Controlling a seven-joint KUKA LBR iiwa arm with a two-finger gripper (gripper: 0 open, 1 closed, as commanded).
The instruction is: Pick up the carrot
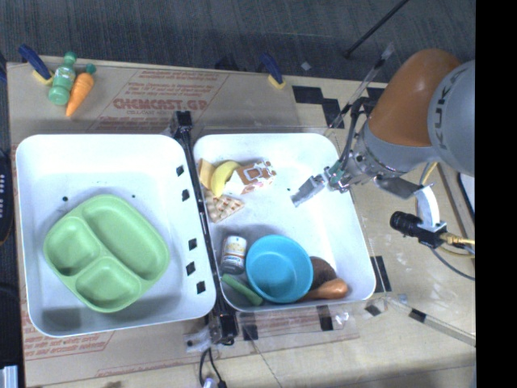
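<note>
Highest toward the lens, orange-banded arm (416, 95) reaching over the right bin (323, 229), gripper (308, 191) above bare white floor, jaws too blurred to call apart or together. Carrot (329, 289) flat in that bin's near right corner, touching the blue bowl (279, 269) and just beside a brown item (321, 267). Best taken from straight above, jaws spread across its narrow width at mid-length, clear of the bowl rim; not to be mistaken for the other carrot toy (78, 94) on the worktop.
</note>
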